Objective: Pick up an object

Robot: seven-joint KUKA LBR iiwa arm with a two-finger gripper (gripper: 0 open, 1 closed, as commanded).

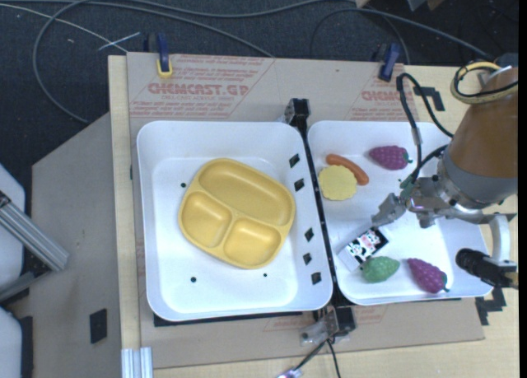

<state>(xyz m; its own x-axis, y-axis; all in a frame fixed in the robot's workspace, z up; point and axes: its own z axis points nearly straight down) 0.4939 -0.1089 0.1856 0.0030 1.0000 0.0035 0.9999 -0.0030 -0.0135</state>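
Note:
The right bin (461, 286) holds several small toys. A purple grape bunch (389, 156), an orange carrot-like piece (347, 168) and a yellow disc (338, 184) lie at its far left. A black-and-white patterned piece (366, 245), a green lump (380, 269) and a second purple bunch (426, 274) lie along its near side. My gripper (405, 207) hangs over the middle of this bin, just up and right of the black-and-white piece. I see nothing held in it.
The left bin (156, 203) carries a yellow divided plate (237, 212). A black divider (311, 203) runs between the bins. The arm's orange and grey body (486, 146) covers the right bin's right side. Cables trail by the bench's far right corner.

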